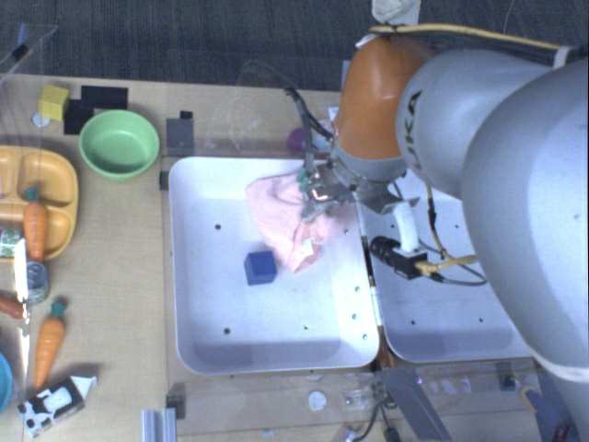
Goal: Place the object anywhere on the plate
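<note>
On the wooden bench (110, 274), the left shallow white bin (221, 339) held a crumpled pink cloth (281, 212) pinched between the gripper (316, 199) jaws; a small blue cube (260, 267) lay below-left of them.

Soft, crumpled pink cloth (287, 219) lies in a smooth white plastic bin (212, 339) — slightly glossy. The blue cube (260, 268) looks matt. The desk (120, 274) is pale wood; the green bowl (119, 143) — smooth plastic.

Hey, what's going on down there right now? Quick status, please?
Gripper low over left bin, at pink cloth. Grip unclear. Blue cube beside cloth, untouched.
</note>
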`<state>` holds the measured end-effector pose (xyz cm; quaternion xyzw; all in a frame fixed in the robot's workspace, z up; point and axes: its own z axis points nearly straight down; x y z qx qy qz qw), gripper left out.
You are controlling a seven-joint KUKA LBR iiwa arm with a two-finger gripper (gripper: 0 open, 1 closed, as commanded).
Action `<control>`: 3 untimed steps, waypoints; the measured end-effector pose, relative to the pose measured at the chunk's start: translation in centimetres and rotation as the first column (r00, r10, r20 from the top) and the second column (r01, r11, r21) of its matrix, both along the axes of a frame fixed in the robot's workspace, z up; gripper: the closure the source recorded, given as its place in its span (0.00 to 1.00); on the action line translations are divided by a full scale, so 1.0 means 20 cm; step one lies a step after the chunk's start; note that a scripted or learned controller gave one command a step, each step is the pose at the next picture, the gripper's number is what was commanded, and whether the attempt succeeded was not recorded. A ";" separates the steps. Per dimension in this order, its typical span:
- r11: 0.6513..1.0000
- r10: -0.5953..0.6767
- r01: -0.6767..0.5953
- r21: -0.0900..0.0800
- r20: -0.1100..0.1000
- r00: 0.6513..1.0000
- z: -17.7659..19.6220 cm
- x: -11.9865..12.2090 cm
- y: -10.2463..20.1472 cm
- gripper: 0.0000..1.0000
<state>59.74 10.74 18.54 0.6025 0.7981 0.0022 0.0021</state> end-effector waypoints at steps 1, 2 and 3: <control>0.998 0.070 -0.070 0.001 -0.002 0.998 0.00 -0.15 0.32 1.00; 0.998 0.070 -0.070 0.000 -0.002 0.998 0.00 -0.15 0.32 0.00; 0.944 0.329 -0.329 -0.007 0.036 0.944 -0.43 -0.27 0.55 0.00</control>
